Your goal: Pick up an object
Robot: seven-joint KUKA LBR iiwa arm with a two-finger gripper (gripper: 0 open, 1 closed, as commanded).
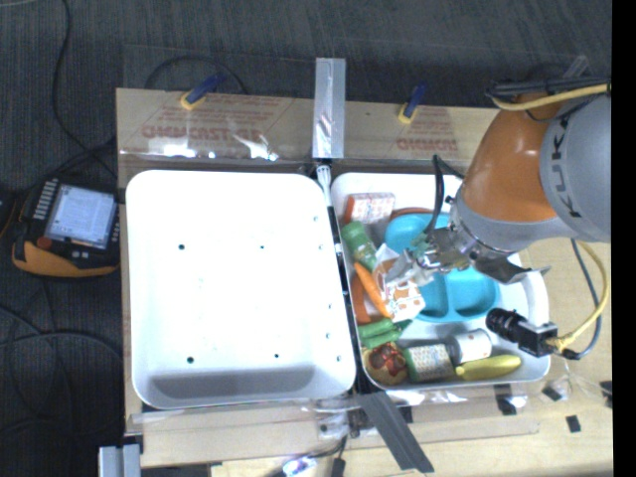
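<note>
On the bench, the smooth left bin (234, 286) sits beside the right bin (538, 296), crowded with an orange carrot (368, 288), blue plastic bowl (462, 291) and yellow banana (487, 367). The claw (425, 256) hangs low over the clutter near the crinkled packet (402, 291).

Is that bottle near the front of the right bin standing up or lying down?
Lying down. The bottle rests on its side along the right bin's front wall, beside a yellow banana-like item.

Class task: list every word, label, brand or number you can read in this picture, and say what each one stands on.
"KUKA", partly seen, on the grey arm.
Red print on the cardboard sheet behind the bins: too blurred to read.
Screen of the handheld device: too small to read.
</note>
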